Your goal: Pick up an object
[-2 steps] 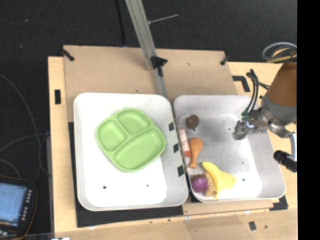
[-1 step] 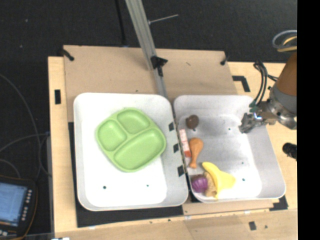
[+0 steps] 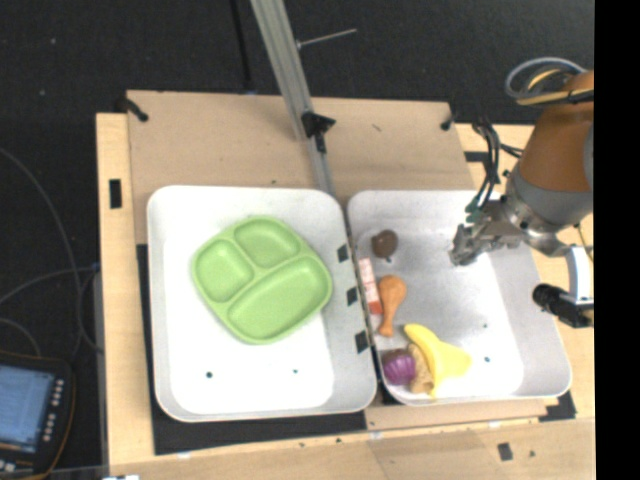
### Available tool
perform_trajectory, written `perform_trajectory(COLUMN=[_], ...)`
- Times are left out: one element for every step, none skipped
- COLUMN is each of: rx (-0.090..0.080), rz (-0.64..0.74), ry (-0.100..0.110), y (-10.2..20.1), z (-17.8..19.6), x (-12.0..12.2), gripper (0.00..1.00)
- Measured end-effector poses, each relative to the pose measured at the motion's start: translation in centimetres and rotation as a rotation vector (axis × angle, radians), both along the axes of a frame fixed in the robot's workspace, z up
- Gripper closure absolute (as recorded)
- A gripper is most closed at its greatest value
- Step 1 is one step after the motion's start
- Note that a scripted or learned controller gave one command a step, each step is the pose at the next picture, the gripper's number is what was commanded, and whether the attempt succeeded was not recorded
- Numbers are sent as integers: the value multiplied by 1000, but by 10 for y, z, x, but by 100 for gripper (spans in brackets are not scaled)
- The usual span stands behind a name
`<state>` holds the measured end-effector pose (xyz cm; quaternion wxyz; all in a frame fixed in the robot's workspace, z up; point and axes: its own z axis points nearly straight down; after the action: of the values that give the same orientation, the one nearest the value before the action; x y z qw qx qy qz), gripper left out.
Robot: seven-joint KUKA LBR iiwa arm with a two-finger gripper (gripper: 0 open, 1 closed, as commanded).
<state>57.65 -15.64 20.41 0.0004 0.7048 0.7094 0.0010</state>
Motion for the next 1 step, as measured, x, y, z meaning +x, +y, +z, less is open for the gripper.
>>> perform_trajectory(rx=[0], rz=[1], ry=[0], y=[46], z=[1], x=[16], gripper=[100])
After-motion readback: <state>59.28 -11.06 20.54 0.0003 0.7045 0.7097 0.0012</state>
